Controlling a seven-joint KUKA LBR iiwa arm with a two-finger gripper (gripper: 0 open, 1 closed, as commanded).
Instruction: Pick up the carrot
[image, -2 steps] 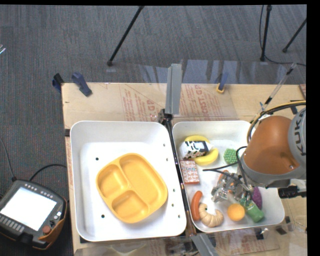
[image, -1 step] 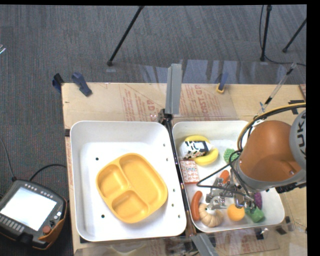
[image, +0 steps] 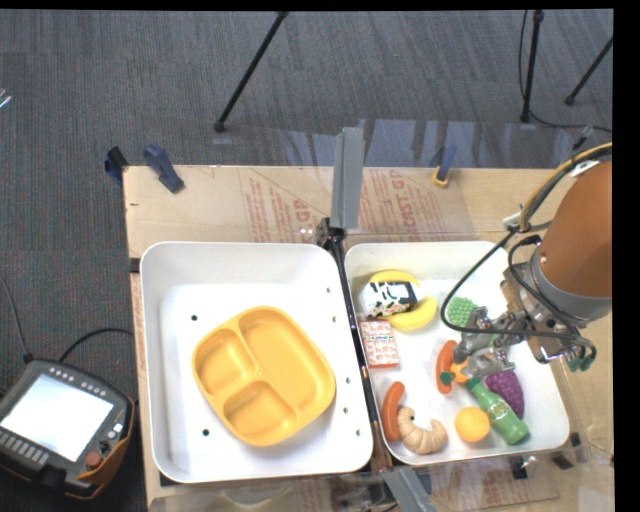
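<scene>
End effector (image: 488, 345) hovered low over right bin (image: 545, 262), just right of carrot (image: 446, 365). Carrot lay in bin, between green bottle (image: 497, 405) and banana (image: 415, 312). Finger state: cannot tell. Judged: approach made, grasp and lift remained.

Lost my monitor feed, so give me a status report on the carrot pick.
Pincer low in right bin, at the carrot. Carrot lying on bin floor, no grip confirmed. Green bottle and grapes crowd close beside it.
</scene>
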